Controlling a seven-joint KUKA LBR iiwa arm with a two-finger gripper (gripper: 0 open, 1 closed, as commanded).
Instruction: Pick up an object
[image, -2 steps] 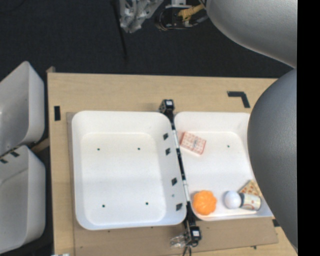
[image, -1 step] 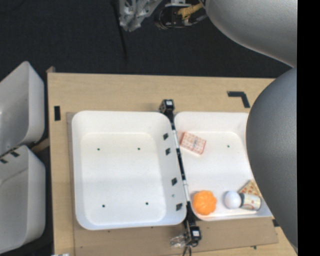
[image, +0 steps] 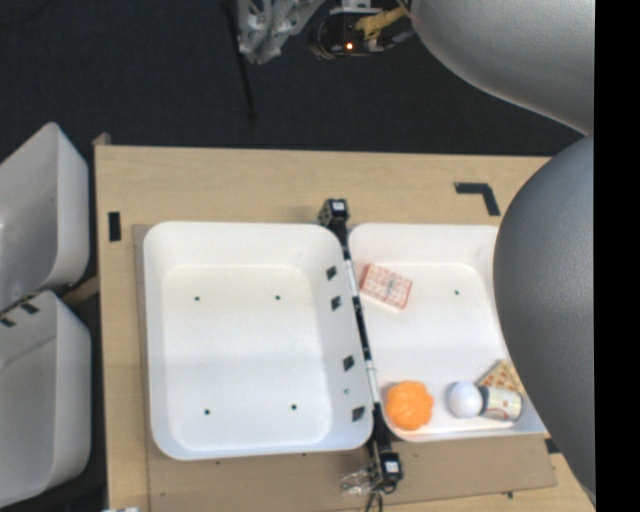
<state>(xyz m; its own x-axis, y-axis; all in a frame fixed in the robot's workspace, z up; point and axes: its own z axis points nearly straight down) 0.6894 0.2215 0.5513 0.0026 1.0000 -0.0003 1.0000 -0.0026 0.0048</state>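
The pincer (image: 268, 28), spread or pressed together I cannot tell, hangs beyond the bins, with the orange ball (image: 409, 403) well apart from it in the right bin's (image: 440, 245) near corner.

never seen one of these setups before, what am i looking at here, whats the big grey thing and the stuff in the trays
This is one picture from a camera fixed above a workbench, looking down at a slant. The big grey shape on the right is a robot arm, close to the camera, so it looks huge and blurred. It reaches in from that side and covers part of the right bin.

On the wooden bench sit two shallow white bins side by side. The right bin holds a small patterned pink packet near its middle. Along its near edge lie an orange ball, a white ball, and a small patterned item partly hidden by the arm. The left bin is next to it.

The arm's job is to pick up an object.
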